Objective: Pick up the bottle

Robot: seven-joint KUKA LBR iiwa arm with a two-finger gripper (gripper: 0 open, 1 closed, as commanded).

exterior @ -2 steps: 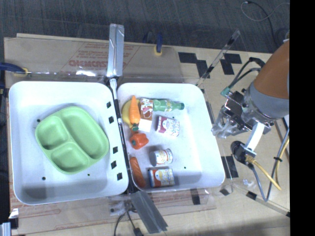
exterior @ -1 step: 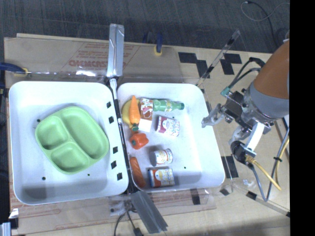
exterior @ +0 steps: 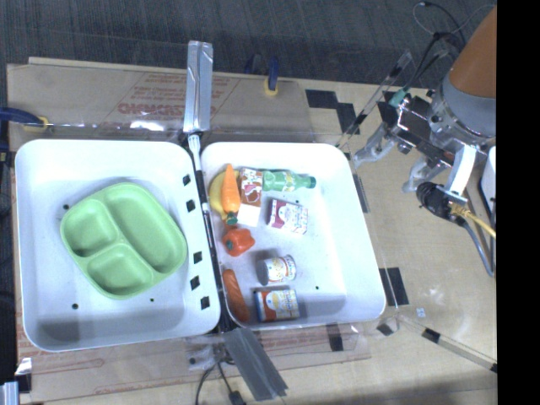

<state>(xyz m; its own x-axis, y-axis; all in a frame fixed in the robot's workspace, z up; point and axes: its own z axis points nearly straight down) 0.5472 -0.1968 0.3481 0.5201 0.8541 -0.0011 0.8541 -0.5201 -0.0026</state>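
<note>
Cans (exterior: 276, 304) at lower centre, right bin (exterior: 359, 260). Bottle (exterior: 277, 180): lying flat, upper part of same bin, beside banana (exterior: 217, 191). Gripper (exterior: 371, 146): upper right, outside bins; grip state cannot be told.

The bottle (exterior: 276, 181) lies on its side in the right bin (exterior: 359, 251), the gripper (exterior: 369, 153) outside that bin's far corner.

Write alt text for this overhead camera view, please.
A grey robot arm's gripper hovers right of two white bins, outside them. The right bin holds a green bottle lying among toy foods and cans; the left bin holds a green divided plate.
</note>
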